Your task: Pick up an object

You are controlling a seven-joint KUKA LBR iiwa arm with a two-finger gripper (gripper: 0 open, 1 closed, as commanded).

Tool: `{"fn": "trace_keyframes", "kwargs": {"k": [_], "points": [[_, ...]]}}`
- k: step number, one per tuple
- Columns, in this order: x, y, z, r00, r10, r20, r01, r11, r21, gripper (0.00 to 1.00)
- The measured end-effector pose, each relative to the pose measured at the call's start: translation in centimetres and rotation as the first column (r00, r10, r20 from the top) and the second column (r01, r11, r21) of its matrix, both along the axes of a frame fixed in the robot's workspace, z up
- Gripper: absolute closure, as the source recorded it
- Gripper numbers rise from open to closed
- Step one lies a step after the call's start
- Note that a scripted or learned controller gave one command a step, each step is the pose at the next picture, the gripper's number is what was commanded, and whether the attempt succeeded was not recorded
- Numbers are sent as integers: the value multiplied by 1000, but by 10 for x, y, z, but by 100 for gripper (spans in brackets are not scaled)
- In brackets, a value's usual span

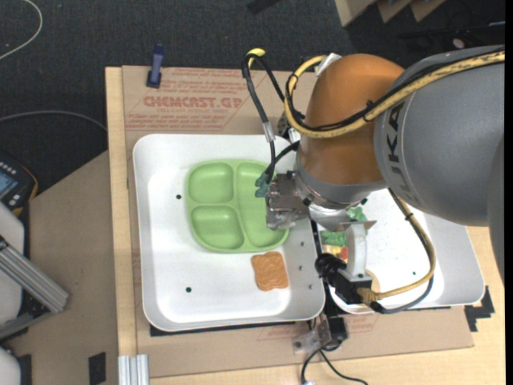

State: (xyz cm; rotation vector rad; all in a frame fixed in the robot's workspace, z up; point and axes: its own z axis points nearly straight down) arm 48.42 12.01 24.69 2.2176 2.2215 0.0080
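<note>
Camera view looks down on a brown board (200, 95) with red print across its far edge; the big line reads "CHEMCAST G P" as far as I can make it out, and the smaller lines above and below it are too fine to read. A small blue clip-like piece (155, 65) lies at the board's far left corner.

On the board sits the left white bin (164, 287). Inside it lies a pale green divided plate (228, 205), flat, with three or so compartments facing up; its long axis runs roughly from the far side of the bin towards the near side, and its right edge is tucked under the arm's wrist. Just near of the plate, close beside it though I cannot tell if they touch, lies a small orange-brown flat piece (270, 270) that looks like a toy waffle or slice of toast, its longer side running near to far and slightly tilted.

The grey arm with its orange band (353, 119) comes in from the right and hangs over the wall between the bins. The gripper (282, 203) is low over the plate's right edge, but the wrist hides the tips, so I cannot tell how far the claw is spread or whether it has hold of anything. The right bin (457, 283) is mostly covered by the arm.
</note>
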Motion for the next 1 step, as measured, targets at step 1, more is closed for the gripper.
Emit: {"fn": "trace_keyframes", "kwargs": {"k": [1], "points": [[7,64,74,1000,6,3,-6,1000,3,100]]}}
